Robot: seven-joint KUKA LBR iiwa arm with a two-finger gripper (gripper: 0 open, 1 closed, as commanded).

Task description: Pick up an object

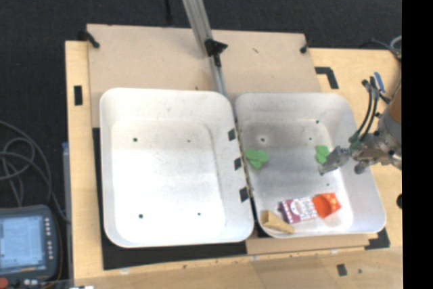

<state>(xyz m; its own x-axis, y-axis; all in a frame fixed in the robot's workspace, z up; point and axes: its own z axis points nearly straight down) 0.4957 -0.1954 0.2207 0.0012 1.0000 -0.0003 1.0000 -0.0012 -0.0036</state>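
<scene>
Fingertips of my gripper (336, 160) hang at the right side of the right bin (291, 105), just beside a small green piece (322, 153); whether they stand apart or together I cannot tell, since the view is too coarse there. That green piece seems light and maybe soft, best pinched across its narrow sides. A second green piece (256, 158) lies near the bin's left wall. Toward the front sit a purple-and-orange carton (309, 208), stiff and boxy, and a tan wedge (276, 220) touching it
</scene>
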